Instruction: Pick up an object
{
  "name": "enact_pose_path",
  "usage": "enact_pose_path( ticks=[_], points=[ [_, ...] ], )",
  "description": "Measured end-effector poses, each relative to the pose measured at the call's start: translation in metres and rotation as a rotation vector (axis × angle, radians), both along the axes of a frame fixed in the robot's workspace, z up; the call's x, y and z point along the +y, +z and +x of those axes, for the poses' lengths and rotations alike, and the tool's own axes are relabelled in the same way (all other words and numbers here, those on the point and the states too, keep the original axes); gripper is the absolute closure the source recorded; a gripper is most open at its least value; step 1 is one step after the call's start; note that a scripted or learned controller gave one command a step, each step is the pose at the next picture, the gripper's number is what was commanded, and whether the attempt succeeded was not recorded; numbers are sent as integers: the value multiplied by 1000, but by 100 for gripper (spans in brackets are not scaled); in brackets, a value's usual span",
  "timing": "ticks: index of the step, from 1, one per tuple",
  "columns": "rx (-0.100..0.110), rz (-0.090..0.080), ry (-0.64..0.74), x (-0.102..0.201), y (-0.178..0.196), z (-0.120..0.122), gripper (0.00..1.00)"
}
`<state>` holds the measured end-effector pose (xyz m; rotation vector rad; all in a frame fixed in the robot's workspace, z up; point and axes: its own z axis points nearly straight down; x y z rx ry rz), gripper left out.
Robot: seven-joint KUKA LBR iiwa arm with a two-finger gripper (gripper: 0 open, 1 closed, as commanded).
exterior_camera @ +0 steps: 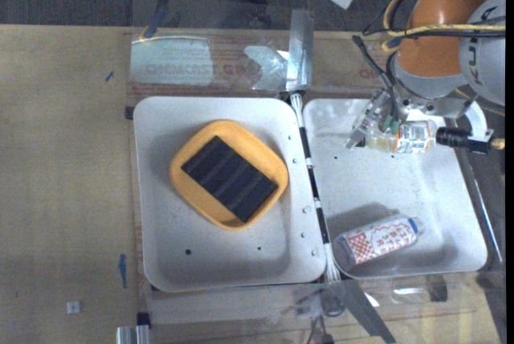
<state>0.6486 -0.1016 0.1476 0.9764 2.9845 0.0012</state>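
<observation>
Wooden bench (56,174), end effector (365,129) over right bin (450,206), grip state unclear, bottle (379,239) apart.

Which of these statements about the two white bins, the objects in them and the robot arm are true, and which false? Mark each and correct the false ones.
1. The yellow tray with a dark ribbed panel lies in the left white bin. True.
2. The red-and-white patterned tube lies in the left bin. False: it lies in the right white bin.
3. The gripper is above the right bin. True.
4. The tube touches the yellow tray. False: they lie in separate bins.
</observation>
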Motion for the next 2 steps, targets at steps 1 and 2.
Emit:
enact_pose_path(
  ticks=[1, 2],
  points=[
    [-7, -2, 402, -20, 49, 10, 100],
    [-2, 0, 736, 80, 38, -6, 100]
  ],
)
